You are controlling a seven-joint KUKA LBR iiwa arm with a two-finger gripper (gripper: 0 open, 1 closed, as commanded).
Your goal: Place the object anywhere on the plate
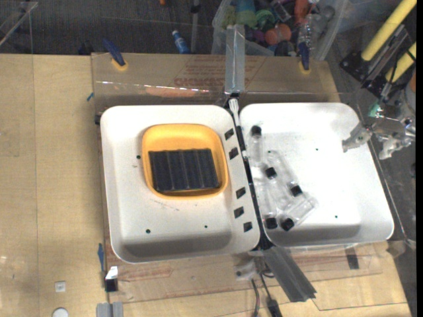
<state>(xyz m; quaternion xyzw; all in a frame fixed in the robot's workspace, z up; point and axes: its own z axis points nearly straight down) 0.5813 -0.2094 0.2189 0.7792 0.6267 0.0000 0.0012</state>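
A clear, see-through plastic object with several small black caps or knobs lay in the right bin, toward that bin's left side and close to the divider between the two bins. Its transparent body was hard to make out against the white floor; the black knobs ran roughly from the upper left near the bin's top corner down to a pair at the lower edge of the floor. Whether it was a single piece or several pieces lying together could not be told.

The orange plate, squarish with rounded corners, sat in the left bin, near its middle and slightly toward the back. A dark ribbed rectangular block rested on the plate, covering most of its lower half. The clear object was well apart from the plate, with the divider between them.

The gripper was at the right edge of the right bin, above its rim and well away from the clear object. Its metallic parts were blurred and partly cut off, so how far its fingers stood apart could not be told, and nothing was visibly between them.

Both bins stood on a wooden tabletop. Behind them, a clear tub of colourful toys stood at the back.
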